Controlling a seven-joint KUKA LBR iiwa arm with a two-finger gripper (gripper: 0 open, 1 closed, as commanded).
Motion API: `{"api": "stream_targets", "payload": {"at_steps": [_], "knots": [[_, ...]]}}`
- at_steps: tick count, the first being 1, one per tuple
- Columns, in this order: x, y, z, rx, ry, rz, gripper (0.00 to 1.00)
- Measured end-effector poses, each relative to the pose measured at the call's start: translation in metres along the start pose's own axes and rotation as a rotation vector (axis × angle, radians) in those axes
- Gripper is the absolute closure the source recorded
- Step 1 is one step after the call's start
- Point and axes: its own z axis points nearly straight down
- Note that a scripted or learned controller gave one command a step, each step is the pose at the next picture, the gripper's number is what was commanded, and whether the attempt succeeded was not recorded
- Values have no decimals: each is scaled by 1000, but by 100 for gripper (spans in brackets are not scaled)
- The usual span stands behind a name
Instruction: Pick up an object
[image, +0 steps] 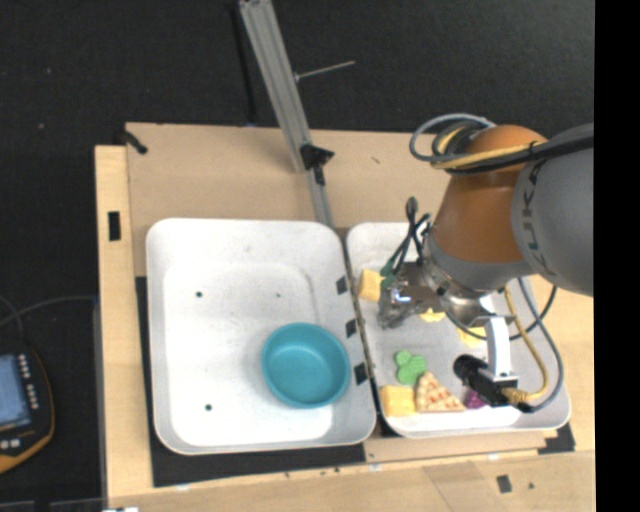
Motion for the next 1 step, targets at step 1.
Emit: {"api": "stream_targets", "payload": {"at_steps": [1], "knots": [[55, 0, -14, -1, 0, -1, 100]]}}
